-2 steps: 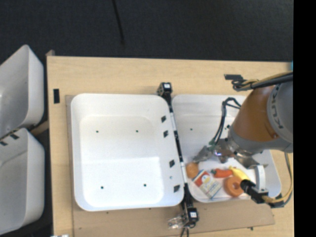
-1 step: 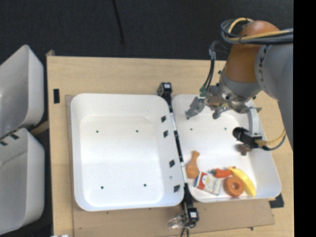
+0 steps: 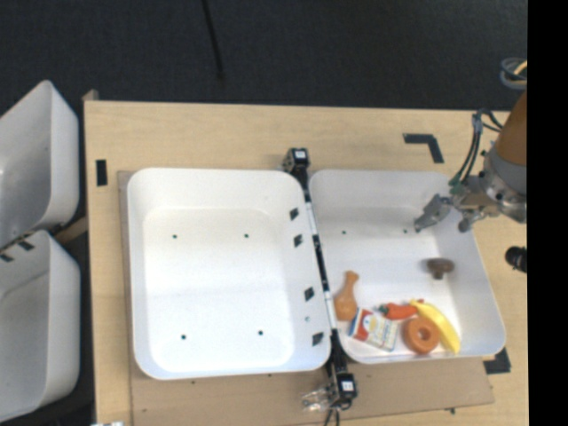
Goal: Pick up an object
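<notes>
The little toy pile, banana [image 3: 441, 324], orange ring [image 3: 421, 335] and chicken drumstick [image 3: 346, 296], sat in the right bin's [image 3: 373, 193] near corner, looking light, hard, kinda slippery, best pinched across the drumstick's shaft, claw [image 3: 448, 211] spread open above.

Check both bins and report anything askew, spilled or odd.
Nothing spilled or damaged. The toys, a banana, donut, drumstick and small carton, crowd the right bin's near corner; a small brown piece lies apart.
</notes>
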Controlling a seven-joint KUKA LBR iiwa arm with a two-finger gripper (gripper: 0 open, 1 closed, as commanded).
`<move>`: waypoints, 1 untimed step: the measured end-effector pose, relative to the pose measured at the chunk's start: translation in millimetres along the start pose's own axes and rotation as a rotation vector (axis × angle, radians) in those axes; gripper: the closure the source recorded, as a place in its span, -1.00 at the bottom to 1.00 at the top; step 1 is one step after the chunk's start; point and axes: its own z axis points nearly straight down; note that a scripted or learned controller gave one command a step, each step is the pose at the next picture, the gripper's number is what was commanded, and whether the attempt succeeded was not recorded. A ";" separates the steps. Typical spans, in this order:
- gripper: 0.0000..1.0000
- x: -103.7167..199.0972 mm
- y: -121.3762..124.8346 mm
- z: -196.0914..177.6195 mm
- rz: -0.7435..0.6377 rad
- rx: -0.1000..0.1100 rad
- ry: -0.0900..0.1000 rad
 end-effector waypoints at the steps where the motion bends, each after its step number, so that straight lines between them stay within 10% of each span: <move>1: -1.00 80.7 -104.7 80.8 -0.008 0.015 0.011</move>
